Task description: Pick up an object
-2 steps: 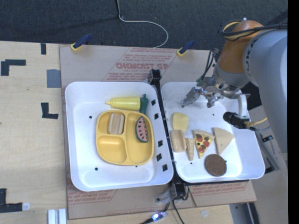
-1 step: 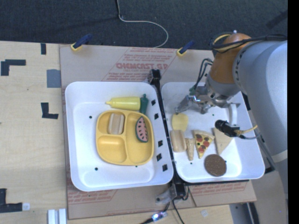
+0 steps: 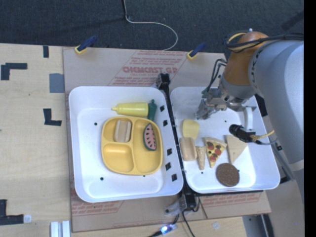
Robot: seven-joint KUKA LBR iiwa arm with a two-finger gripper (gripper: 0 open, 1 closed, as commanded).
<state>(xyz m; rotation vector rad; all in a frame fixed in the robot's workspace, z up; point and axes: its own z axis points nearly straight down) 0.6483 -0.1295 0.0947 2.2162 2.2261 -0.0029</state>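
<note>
"Cheese block (image 3: 190, 128), the yellow one, is sitting in the right bin (image 3: 264, 180), close to the wall that this bin is sharing with the left bin (image 3: 78, 147)," the first watcher is saying. "It is sitting just above a tan bread piece (image 3: 187, 148)."

"What else is lying in that bin?" the second watcher is asking.

"A pizza slice (image 3: 214, 152) is lying to the right of the bread, with a thin pale wedge (image 3: 201, 158) between them. A white wedge (image 3: 236, 148) is lying to the right of the pizza. A round brown cookie (image 3: 228, 174) is sitting below them, near the front rim."

"Where is the gripper (image 3: 201, 113) hanging?"

"It is hanging over the back part of the right bin, near the cheese block and a little behind it. The grey arm (image 3: 276, 78) is reaching in from the right, and its orange band (image 3: 239, 65) is showing above the wrist."

"Is the gripper standing wide or narrow?"

"The first watcher cannot tell; that part is looking too small and dark. Nothing is showing inside it."

"And what is sitting in the left bin?"

"A yellow plate (image 3: 118, 157) with three parts is lying in the middle. A tan slice (image 3: 122, 130) is lying in its top left part, and a watermelon slice (image 3: 150, 136) is lying in its right part. A yellow bottle (image 3: 131, 109) is lying on its side just behind the plate."

"What are the bins resting on?"

"They are resting side by side on a cardboard sheet (image 3: 143, 68), and a white cable (image 3: 148, 22) is curling on the dark floor behind it."
</note>
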